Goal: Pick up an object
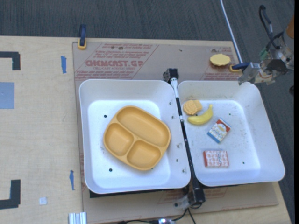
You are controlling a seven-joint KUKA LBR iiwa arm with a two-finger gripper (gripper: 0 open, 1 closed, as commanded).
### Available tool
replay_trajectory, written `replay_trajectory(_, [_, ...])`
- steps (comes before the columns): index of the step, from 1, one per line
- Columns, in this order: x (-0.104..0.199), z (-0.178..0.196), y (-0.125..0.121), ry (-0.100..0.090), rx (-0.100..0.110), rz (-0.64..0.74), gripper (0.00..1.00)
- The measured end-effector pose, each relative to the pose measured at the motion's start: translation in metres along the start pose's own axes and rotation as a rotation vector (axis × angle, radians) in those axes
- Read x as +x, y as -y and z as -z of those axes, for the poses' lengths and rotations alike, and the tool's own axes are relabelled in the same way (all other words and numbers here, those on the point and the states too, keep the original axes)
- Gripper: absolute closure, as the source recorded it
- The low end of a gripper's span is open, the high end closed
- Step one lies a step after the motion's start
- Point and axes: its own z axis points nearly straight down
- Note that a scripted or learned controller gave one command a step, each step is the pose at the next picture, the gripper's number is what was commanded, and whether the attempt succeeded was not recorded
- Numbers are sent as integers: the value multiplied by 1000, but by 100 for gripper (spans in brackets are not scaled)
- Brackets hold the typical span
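From my station, nothing had been picked up: all the candidates lay in the right bin (268, 139). A banana (201, 117) sat near its rear left corner, touching a round waffle-patterned cookie (192, 107) just behind it; a small blue, white and red packet (218, 130) lay tilted near the middle, and a flat red-and-white patterned packet (216, 158) lay nearer the front. Their print was too small for me to read. The left bin (88, 125) held a yellow three-compartment tray (136, 138), its compartments bare. A yellow disc-shaped item (219, 59) rested on the board behind the right bin. The end effector (254, 73) hovered at the right bin's far right corner, above the rim and well apart from every object; I could not tell how its tip was set, and I saw nothing in it. I judged the whole task still ahead: descent, grasp and lift. The brown board (140, 62) under the bins carried red lettering that looked like "CHEMCAST GP", with finer lines I could not make out; the tabletop (37, 125) bore blue tape marks.
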Motion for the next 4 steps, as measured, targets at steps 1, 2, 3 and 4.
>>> replay_trajectory(1, [22,-133,18,-1,2,0,0])
replay_trajectory(2, [65,-147,50,0,-1,1,0])
replay_trajectory(3, [115,-147,61,-2,-1,1,0])
replay_trajectory(4, [115,-137,60,-1,-4,-1,100])
